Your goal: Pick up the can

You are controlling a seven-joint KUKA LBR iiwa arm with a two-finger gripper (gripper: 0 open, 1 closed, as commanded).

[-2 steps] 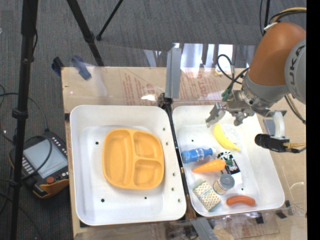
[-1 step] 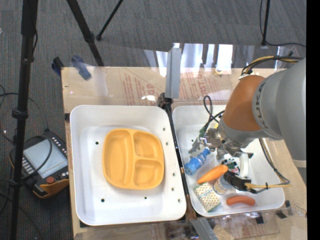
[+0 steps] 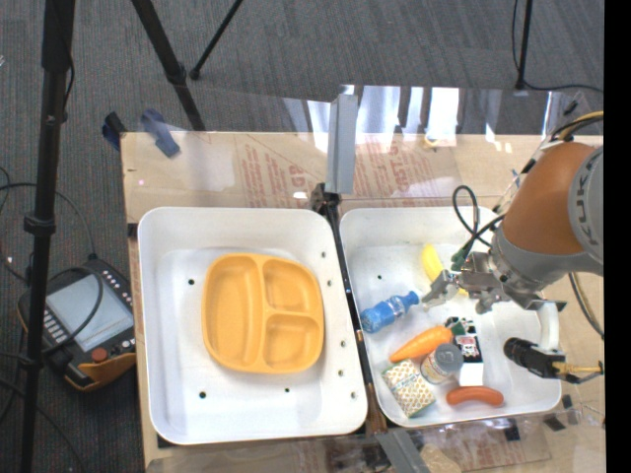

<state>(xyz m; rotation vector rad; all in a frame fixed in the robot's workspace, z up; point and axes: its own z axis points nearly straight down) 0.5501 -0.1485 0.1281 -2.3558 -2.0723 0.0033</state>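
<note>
standing upright, small can [image 3: 441,364] with grey lid, beside carrot [image 3: 421,344]

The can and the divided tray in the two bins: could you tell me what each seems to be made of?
The can looks like metal: its grey lid has a dull sheen, and a label seems to wrap its side. The divided tray looks like moulded plastic: even orange-yellow, smooth, matte, with rounded compartments.

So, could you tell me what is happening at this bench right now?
The arm reaches from the right over the right bin, its gripper above the clutter. The can stands beside the carrot, with nothing gripping it. The left bin holds an orange tray.
</note>
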